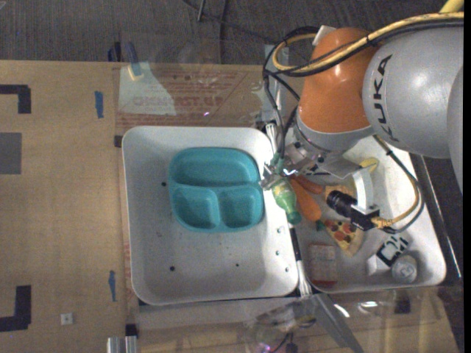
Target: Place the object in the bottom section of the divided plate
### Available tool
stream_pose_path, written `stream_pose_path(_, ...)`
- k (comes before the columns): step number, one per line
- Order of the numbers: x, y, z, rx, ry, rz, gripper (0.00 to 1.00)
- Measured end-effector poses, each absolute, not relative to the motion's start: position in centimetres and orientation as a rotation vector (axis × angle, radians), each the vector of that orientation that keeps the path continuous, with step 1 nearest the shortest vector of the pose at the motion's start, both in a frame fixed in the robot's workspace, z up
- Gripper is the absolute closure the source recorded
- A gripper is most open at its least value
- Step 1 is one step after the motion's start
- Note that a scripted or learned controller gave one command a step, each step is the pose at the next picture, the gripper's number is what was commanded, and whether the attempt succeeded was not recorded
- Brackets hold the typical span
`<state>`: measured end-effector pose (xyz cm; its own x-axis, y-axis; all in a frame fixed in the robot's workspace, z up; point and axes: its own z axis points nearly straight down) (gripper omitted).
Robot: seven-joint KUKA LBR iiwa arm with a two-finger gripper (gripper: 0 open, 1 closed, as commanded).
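Fingers sit just above the green object, beside the teal plate.

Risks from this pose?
1. The small green-yellow toy sits at the gripper right over the rim between the two white bins; it may drop there.
2. The teal divided plate has small sections; a release could land in the wrong one.

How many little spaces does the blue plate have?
3. The blue plate sits in the left bin. One long space runs along the top, and two smaller ones sit below it, left and right.
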<state>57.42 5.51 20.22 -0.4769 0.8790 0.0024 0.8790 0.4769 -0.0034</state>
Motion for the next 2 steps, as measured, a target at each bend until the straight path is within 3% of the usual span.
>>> stream_pose_path(1,64.94,7.44,18.73,-1.809,-2.569,0.001,1.00)
stream_pose_path(2,64.94,7.45,18.74,-1.809,-2.569,0.001,0.00)
